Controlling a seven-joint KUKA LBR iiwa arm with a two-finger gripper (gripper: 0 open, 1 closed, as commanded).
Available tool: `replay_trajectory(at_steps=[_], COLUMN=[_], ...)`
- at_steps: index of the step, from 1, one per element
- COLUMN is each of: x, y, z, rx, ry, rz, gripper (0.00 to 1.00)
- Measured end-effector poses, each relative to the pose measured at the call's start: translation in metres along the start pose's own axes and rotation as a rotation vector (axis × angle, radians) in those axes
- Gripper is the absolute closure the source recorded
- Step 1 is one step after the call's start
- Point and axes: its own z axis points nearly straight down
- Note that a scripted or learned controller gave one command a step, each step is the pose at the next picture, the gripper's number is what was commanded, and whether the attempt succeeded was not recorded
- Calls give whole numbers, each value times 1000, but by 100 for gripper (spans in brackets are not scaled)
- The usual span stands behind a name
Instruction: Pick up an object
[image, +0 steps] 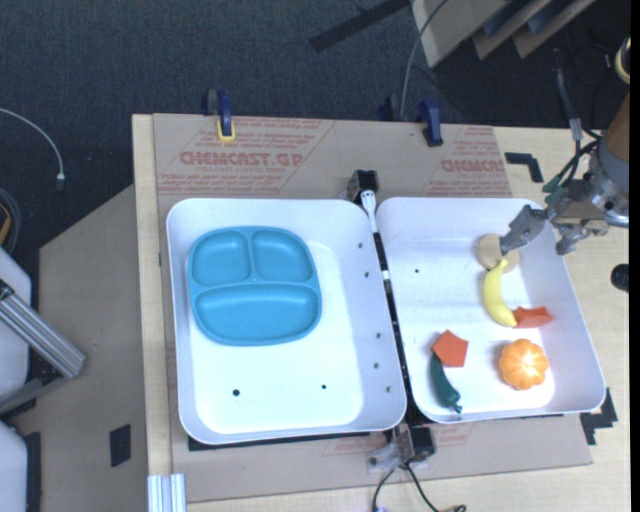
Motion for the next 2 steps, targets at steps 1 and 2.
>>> replay_trajectory(at_steps=[1,2], x=[0,0], y=[2,3], z=[-6,58], rx=[-12,-5], ry=[-2,-1], rz=[-3,-3], gripper=[0,0])
